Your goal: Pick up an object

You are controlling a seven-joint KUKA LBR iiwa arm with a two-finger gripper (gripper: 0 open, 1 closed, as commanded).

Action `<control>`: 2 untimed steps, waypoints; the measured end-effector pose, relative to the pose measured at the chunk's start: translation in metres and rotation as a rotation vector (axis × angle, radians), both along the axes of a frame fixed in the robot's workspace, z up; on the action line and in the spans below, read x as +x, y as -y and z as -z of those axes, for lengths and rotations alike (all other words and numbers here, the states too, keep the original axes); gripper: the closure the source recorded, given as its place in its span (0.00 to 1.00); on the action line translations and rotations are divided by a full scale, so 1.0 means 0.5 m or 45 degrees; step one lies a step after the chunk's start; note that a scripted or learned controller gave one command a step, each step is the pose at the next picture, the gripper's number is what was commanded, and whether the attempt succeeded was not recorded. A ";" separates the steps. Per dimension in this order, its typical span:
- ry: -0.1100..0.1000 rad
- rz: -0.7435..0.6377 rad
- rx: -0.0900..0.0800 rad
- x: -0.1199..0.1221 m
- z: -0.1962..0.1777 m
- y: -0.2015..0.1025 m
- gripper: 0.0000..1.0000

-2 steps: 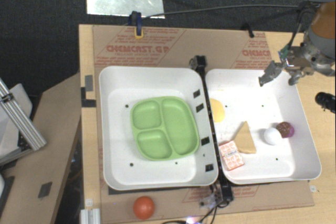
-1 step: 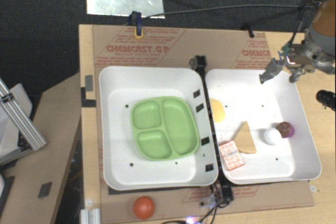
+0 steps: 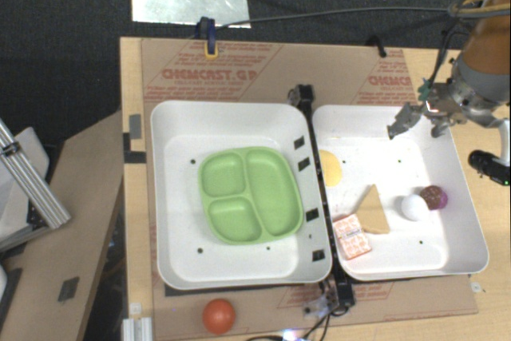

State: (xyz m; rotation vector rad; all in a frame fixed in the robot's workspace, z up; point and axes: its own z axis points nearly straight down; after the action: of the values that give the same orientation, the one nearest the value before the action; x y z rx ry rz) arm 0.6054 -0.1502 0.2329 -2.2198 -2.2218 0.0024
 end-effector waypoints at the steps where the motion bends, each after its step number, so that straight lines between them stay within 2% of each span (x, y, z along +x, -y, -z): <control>1: 0.001 0.000 0.000 0.005 0.087 0.010 0.00; 2: 0.000 -0.004 0.001 0.017 0.180 -0.003 0.00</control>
State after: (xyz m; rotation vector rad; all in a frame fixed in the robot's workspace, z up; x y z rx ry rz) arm 0.6137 -0.1485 0.1427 -2.2158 -2.2252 0.0012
